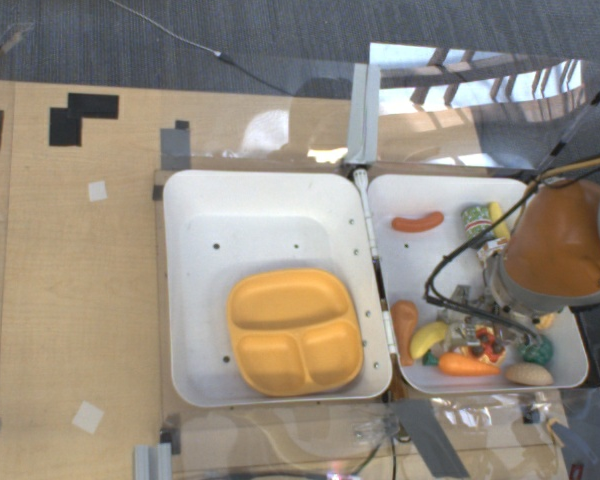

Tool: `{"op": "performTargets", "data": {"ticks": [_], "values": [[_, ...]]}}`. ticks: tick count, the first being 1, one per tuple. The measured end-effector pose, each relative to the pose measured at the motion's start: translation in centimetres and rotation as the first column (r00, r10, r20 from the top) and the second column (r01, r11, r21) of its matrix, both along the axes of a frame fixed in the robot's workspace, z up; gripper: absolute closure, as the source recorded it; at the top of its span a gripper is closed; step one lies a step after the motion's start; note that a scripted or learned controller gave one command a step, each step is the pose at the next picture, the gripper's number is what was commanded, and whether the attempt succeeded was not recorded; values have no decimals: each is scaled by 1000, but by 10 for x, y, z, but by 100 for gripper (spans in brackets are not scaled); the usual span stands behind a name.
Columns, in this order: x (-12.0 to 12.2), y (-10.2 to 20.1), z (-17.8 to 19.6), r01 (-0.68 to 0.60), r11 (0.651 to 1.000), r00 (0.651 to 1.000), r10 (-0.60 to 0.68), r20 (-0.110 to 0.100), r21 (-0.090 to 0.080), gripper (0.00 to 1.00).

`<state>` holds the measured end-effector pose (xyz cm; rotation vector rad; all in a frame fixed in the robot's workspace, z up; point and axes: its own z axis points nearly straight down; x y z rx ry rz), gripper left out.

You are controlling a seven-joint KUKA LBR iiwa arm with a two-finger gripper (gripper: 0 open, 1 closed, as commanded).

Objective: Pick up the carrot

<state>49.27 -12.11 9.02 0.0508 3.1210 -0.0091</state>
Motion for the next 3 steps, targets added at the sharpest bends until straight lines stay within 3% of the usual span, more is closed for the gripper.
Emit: {"op": "performTargets", "data": {"ticks": [1,2,3], "values": [[-2,-46,155,-266,964,964,266,-7,-2,100],[74,-85,256,-560,828,828,560,-8,-5,100],[25,-83,163,-596,803,803,596,-17,7,100]]}}
